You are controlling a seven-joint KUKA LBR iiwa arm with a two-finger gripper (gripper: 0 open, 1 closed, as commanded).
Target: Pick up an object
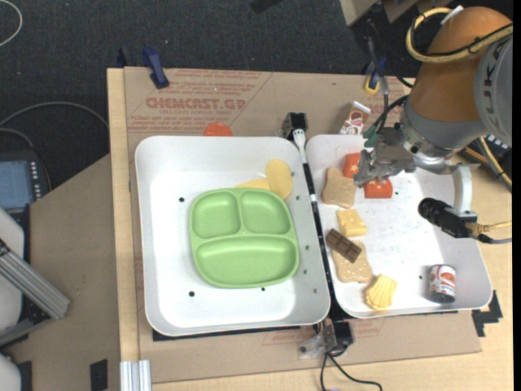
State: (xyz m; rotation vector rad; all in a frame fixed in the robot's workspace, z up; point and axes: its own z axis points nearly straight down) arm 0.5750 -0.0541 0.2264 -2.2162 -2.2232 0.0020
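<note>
Cardboard bench [203,96] bears 2 bins: left bin [155,218] holds 1 green plate [242,239], right bin [407,243] 2 red blocks [378,189], 1 can [442,282]; gripper [373,174] above them, opening cannot be told

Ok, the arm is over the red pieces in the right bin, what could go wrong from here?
The arm is over a red piece and a second red piece, with a toast slice beside them: a grasp could catch the wrong thing or knock one aside. The arm hides part of that spot, so a miss may go unseen. The toast slice lies near the inner rim of the right bin; a push could jam it.
</note>
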